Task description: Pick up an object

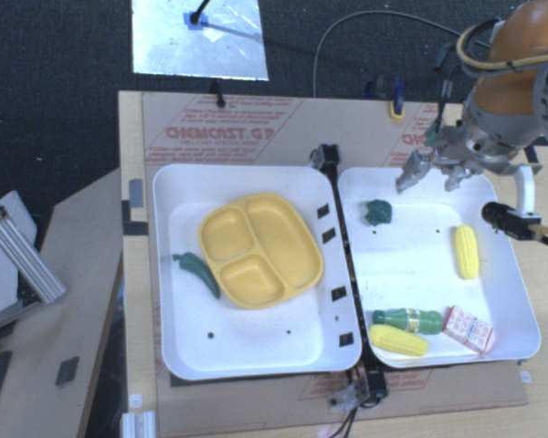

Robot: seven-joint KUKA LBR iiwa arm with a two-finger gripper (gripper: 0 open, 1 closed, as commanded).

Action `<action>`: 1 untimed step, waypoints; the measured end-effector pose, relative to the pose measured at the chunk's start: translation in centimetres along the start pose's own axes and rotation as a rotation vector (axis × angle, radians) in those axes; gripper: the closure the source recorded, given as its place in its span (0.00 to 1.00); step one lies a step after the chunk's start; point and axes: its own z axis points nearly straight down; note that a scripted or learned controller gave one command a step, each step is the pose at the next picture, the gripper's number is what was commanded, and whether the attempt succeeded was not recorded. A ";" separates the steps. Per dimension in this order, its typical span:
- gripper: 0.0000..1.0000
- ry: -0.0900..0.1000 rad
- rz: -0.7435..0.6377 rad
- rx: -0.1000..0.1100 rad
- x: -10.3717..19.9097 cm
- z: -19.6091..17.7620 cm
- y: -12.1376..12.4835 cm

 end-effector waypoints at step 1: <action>0.00 -0.001 -0.002 -0.012 0.0 -0.7 0.2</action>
